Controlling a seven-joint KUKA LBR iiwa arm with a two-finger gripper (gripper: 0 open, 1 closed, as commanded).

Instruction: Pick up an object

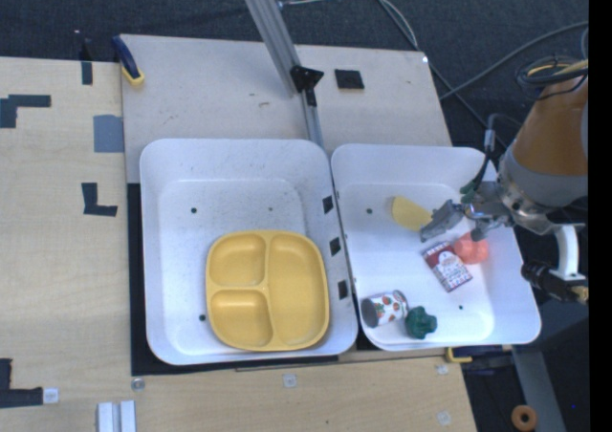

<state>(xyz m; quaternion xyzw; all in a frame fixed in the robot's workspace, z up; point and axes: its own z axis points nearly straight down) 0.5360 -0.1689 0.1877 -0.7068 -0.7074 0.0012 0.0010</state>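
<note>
Two shallow white bins sit side by side on the bench, the left bin carrying a yellow divided tray toward its near edge, and the right bin carrying all the small objects. The arm, grey with its orange band, reaches in over the right bin's right edge, and its gripper hangs over the middle of that bin. Whether the claw is wide or narrow cannot be told from this angle, and nothing can be seen held in it. Just to the gripper's left lies a yellow block, close to or touching the tool; which of the two is unclear. Just beside it toward the near edge sits a small red-and-white packet, with a pinkish-red object at its right side, partly hidden under the gripper. Near the bin's front edge rests a small white can with red markings, lying on its side, and a dark green object sits just beside it on the right.
</note>
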